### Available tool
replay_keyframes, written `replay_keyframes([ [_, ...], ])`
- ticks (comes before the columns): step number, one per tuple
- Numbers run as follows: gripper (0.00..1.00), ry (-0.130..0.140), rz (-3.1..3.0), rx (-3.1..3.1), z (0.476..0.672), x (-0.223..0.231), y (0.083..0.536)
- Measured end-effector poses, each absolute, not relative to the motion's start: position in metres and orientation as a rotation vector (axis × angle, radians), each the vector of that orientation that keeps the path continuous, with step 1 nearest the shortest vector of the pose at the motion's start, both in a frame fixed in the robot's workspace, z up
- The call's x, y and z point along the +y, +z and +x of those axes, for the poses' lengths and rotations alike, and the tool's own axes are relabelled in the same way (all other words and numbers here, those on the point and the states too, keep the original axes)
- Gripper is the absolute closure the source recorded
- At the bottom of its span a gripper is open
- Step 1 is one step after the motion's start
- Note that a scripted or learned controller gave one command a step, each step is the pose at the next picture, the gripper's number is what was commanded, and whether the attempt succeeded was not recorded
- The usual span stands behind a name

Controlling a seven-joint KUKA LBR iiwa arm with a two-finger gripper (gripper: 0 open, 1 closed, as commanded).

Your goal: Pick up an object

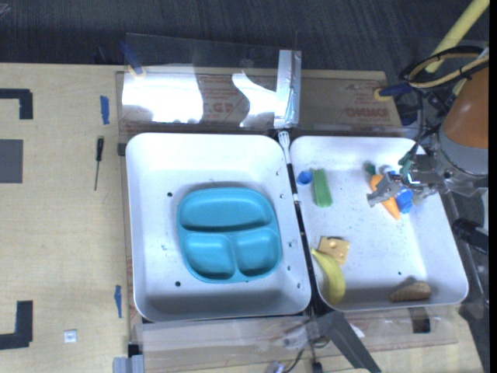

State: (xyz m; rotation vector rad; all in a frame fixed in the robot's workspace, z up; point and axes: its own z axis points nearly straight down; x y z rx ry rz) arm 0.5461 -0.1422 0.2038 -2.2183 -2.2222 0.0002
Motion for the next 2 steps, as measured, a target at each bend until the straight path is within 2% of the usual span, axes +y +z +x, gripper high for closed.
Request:
replay_keyframes([
  [1, 0.0, 0.011, -2.366, -2.052, 0.566, -0.151, 0.095],
  [2, 0.0, -0.003, -2.674, -1.652, 0.588, -0.184, 0.086],
])
